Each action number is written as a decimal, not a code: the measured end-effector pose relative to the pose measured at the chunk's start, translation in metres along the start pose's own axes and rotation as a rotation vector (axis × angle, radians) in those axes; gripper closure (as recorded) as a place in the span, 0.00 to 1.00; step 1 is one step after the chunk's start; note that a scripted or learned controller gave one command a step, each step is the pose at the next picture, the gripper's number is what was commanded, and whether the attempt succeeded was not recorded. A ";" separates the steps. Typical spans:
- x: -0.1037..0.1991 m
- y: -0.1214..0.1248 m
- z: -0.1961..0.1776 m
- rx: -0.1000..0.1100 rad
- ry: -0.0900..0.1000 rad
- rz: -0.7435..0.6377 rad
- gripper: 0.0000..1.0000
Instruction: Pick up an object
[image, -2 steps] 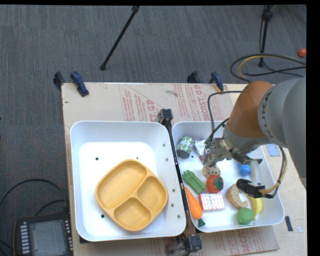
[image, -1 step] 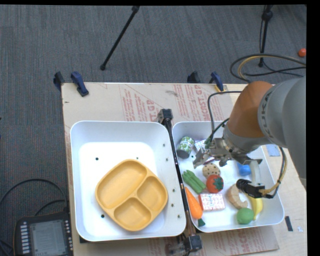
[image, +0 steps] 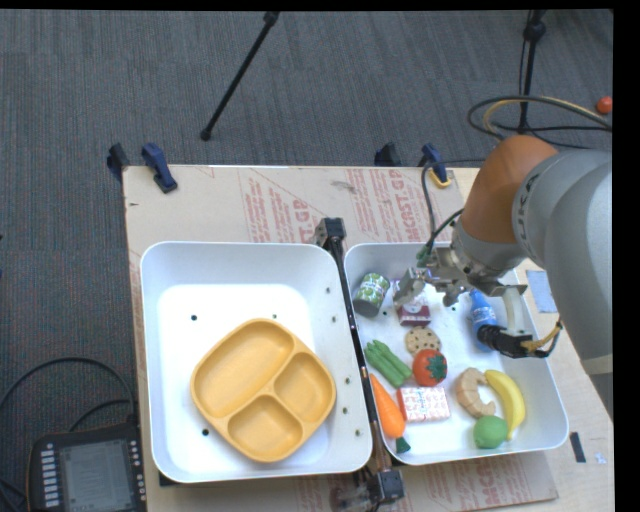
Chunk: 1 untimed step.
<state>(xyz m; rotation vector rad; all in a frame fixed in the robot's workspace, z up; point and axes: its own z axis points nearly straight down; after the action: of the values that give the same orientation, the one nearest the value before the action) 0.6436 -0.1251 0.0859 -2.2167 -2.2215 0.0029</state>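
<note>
Yellow tray (image: 262, 390), perhaps green can (image: 371, 291)

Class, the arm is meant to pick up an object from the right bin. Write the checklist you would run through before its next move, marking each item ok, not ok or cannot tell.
1. Gripper is over the right bin, where the objects lie: ok.
2. An object lies close beneath it: the small dark red packet is just below: ok.
3. Something is already held between the fingers: cannot tell.
4. Neighbours leave room around the packet: the can and round cracker lie close: cannot tell.
5. The blue bottle is out of the wrist's way: sits right beside it: not ok.
6. Yellow tray in the left bin is out of the way: ok.
</note>
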 end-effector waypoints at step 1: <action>0.001 0.000 -0.008 0.004 0.000 -0.004 1.00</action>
<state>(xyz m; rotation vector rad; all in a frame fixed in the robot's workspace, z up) 0.6437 -0.1245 0.0941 -2.2103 -2.2240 0.0064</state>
